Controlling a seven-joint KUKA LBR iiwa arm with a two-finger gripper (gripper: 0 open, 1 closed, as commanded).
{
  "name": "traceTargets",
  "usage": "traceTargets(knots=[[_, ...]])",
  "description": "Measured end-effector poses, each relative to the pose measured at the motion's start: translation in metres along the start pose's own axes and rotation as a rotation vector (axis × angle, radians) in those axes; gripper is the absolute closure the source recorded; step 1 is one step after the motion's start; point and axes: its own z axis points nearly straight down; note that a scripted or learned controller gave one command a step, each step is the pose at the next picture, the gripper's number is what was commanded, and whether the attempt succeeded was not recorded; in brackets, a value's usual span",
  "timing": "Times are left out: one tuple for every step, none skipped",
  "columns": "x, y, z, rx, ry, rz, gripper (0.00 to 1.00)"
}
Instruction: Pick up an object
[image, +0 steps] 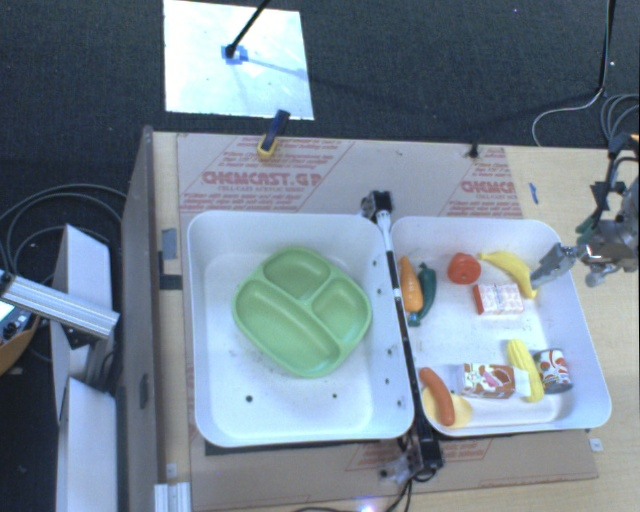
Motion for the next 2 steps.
traceTargets(knots=[[-0.012, -0.043, 0.193, 0.003, 0.002, 0.006, 0.0], [-0.012, -0.04, 0.177, -0.002, 0.002, 0.001, 1.0]])
